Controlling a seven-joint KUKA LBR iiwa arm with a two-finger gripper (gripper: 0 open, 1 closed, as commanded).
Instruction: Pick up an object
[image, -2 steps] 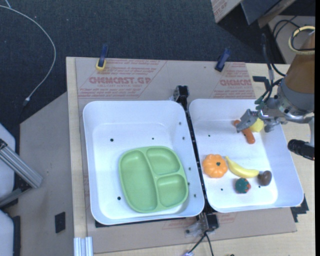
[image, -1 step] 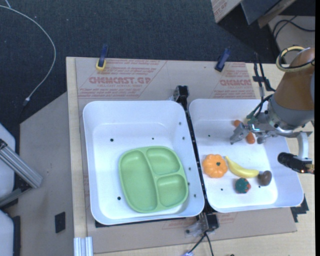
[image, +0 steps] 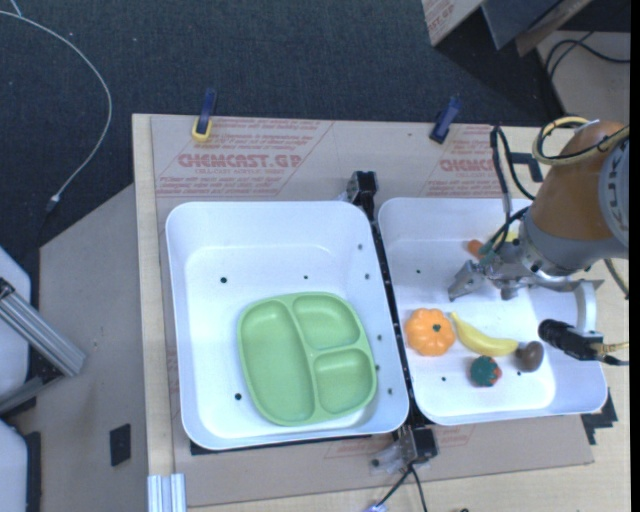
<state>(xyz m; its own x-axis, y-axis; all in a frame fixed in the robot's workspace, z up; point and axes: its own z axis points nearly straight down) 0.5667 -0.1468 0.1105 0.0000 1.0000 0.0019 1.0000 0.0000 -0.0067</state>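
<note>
**Gripper low over the right bin, fruit lying nearby**

2 white bins sit side by side on the bench. The left bin (image: 190, 260) holds a green plate (image: 305, 355) with 3 compartments, lying flat toward the bin's front half.

The right bin (image: 420, 225) holds the small things. An orange pumpkin (image: 430, 332) rests close to the bin's left wall. Just to its right lies a yellow banana (image: 484, 338), slanting down toward a small brown piece (image: 529, 355) that touches or nearly touches its tip. A small teal ball with a red patch (image: 485, 371) sits just in front of the banana.

The arm (image: 580, 190) reaches in from the right, and the gripper (image: 480, 278) hangs over the middle of the right bin — behind the banana and pumpkin, apart from both. Its fingers stand spread, with nothing between them. A small orange bit (image: 475, 246) shows just behind the gripper; what it is cannot be made out.
</note>
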